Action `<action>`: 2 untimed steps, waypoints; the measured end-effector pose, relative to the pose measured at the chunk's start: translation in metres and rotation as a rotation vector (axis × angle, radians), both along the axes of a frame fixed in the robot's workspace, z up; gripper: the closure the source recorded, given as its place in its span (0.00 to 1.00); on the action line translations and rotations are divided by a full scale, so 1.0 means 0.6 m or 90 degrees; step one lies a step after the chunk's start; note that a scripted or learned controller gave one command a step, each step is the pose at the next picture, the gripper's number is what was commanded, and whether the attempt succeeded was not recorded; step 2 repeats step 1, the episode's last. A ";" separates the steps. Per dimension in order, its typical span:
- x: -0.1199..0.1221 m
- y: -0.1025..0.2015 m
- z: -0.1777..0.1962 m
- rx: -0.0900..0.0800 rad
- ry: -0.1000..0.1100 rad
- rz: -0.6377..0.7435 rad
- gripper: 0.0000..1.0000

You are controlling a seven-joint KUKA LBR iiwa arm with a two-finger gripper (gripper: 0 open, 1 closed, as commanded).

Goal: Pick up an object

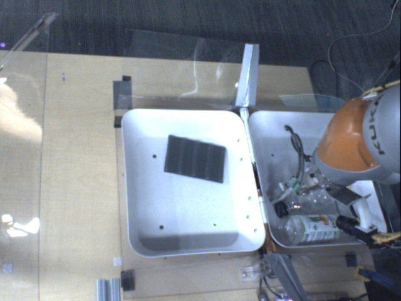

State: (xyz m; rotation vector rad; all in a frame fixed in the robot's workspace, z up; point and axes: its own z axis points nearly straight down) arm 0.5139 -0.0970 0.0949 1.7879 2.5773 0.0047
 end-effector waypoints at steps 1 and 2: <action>0.005 0.002 0.019 0.000 -0.005 0.001 1.00; 0.005 0.002 0.019 0.000 -0.005 0.001 1.00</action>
